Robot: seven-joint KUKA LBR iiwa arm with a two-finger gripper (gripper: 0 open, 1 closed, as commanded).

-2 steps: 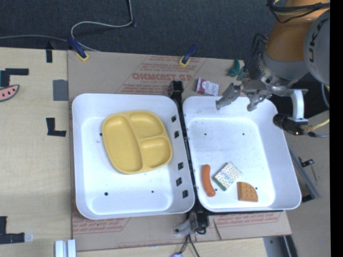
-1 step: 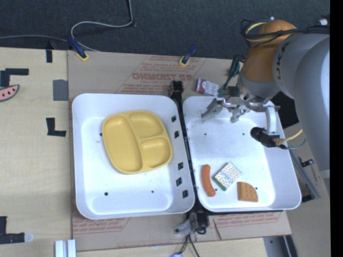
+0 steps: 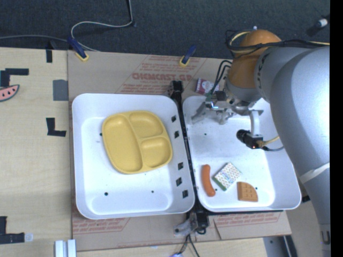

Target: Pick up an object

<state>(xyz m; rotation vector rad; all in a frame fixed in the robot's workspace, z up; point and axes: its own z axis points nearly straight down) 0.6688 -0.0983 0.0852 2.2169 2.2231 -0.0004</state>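
Note:
My gripper (image 3: 210, 118) hangs over the far end of the right bin (image 3: 278, 159), below the arm's orange band. Its two metal fingers (image 3: 198, 115) stand spread, open, with nothing between them. Near the front of that bin lie three small things: an orange-red sausage (image 3: 207, 180), a white and green patterned block (image 3: 227, 175) and an orange cracker-like piece (image 3: 247, 191). All three lie well in front of the gripper, apart from it. A yellow divided plate (image 3: 138, 141) rests in the left bin (image 3: 91, 181).
The big grey arm (image 3: 300, 106) covers the right bin's right side. A black divider with clips (image 3: 182, 143) runs between the bins. A small wrapped item (image 3: 202, 85) lies on the cardboard behind the right bin. Cables cross the bench's far edge.

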